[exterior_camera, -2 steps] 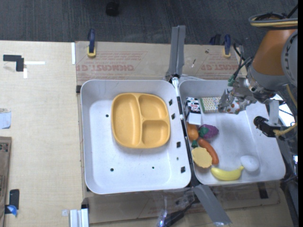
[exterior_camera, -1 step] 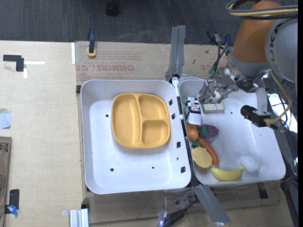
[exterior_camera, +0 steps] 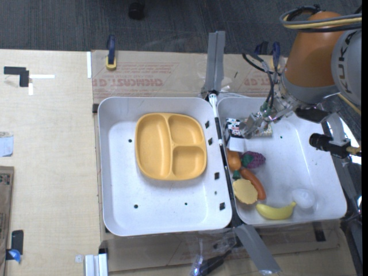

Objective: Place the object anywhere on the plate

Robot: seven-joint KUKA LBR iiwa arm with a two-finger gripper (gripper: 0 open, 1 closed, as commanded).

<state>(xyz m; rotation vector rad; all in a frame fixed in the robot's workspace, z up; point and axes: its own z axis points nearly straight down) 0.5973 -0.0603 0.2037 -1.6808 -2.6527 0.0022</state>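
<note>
A yellow divided plate (exterior_camera: 171, 145) lies in the left bin (exterior_camera: 115, 171). Toy foods sit along the left side of the right bin (exterior_camera: 322, 171): an orange fruit (exterior_camera: 234, 159), purple grapes (exterior_camera: 253, 159), a carrot (exterior_camera: 255, 184), a pale yellow shell-shaped piece (exterior_camera: 245, 192) and a banana (exterior_camera: 275, 211). A white roundish object (exterior_camera: 303, 198) rests near the banana. My gripper (exterior_camera: 252, 125) hangs low over the far left corner of the right bin, just behind the orange fruit and grapes. I see no object between its fingers.
A raised divider (exterior_camera: 220, 154) separates the two bins. A metal post (exterior_camera: 215, 62) stands behind the divider. Cables (exterior_camera: 265, 68) trail from the wrist. A dark fixture (exterior_camera: 326, 142) juts in over the right bin's right side.
</note>
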